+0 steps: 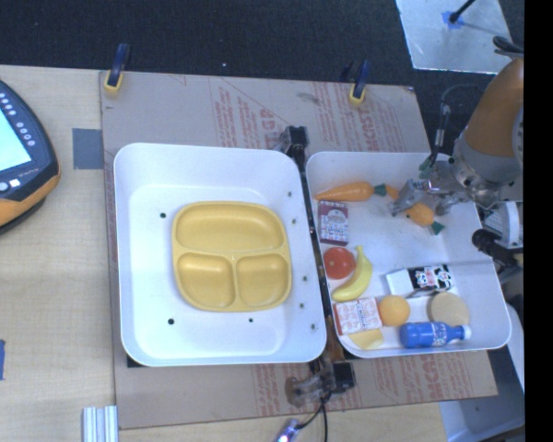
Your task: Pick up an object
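Observation:
My gripper hangs low over the back right part of the right bin. A small orange toy with a green tip lies right under and against it; whether it is gripped is hidden. To its left a carrot rests near the back wall. Also in this bin are a red carton, a tomato, a banana, a black-and-white carton, an orange, a round biscuit and a blue bottle.
The left bin holds a yellow divided plate. A red-and-white carton and a yellow wedge lie at the right bin's front. A control pendant sits on the bench at far left. Clamps hold the board's back edge.

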`<action>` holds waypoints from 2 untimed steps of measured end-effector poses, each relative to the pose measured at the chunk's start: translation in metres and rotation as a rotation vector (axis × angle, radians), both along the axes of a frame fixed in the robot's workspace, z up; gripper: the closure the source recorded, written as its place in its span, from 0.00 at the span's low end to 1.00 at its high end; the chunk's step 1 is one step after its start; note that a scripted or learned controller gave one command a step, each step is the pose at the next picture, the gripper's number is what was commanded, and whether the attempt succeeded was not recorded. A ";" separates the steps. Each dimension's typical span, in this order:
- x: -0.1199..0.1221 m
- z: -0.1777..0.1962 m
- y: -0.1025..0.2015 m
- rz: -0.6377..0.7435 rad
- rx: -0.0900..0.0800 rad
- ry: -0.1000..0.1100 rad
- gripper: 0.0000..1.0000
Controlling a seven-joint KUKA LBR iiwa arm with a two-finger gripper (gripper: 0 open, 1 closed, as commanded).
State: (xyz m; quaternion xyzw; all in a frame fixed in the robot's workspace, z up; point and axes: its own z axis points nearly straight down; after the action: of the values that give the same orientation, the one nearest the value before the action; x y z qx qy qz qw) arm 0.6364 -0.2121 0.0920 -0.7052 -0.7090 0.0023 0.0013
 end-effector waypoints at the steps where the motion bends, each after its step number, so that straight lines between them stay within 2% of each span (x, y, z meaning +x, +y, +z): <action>1: 0.020 0.000 0.040 0.001 0.000 -0.003 0.00; 2: 0.005 0.000 0.018 -0.001 0.001 0.000 0.00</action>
State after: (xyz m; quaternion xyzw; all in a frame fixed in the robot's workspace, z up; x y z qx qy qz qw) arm 0.6413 -0.1944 0.0919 -0.7056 -0.7086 0.0021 0.0017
